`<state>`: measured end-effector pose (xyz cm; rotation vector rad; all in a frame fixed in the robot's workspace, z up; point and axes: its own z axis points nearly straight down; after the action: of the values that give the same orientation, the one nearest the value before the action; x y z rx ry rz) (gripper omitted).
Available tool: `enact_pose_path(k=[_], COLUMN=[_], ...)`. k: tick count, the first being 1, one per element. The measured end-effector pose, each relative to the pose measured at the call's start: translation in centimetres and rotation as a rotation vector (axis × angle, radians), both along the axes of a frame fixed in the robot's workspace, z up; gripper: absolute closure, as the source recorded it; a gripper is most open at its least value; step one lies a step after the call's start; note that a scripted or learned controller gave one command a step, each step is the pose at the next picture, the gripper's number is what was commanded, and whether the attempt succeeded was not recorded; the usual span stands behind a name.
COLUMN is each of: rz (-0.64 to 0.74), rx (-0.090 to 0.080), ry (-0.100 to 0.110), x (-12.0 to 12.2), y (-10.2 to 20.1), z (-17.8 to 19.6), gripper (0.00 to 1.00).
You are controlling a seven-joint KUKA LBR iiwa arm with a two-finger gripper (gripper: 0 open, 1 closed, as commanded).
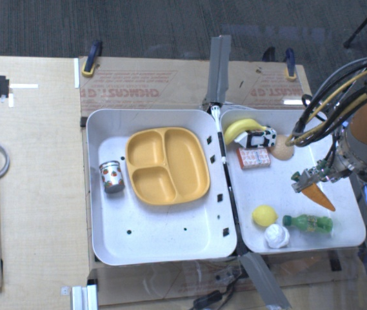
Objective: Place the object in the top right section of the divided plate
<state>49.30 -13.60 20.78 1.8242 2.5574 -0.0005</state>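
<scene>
Camera view is showing the end effector hovering in the right bin, its tip sitting over the thick end of the carrot; whether it is gripping I cannot tell. The carrot's long axis is running toward four o'clock. The yellow plate is lying at nine o'clock in the left bin, its top right section being the long one.

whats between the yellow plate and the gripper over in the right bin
In the camera view, between the divided plate and the gripper lie the bins' adjoining rims, then bare white floor of the right bin.
</scene>
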Motion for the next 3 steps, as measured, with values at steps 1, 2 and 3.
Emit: enact_pose_path(k=[1, 2, 3], rz=[0.238, -0.373, -0.791], rx=[0.0, -0.002, -0.004], ry=[0.002, 0.003, 0.004], x=[-1.6, -1.1, -1.6], y=[1.2, 5.5, 13.6], z=[-11.7, -1.7, -1.3], gripper=[1.0, 1.0, 1.0])
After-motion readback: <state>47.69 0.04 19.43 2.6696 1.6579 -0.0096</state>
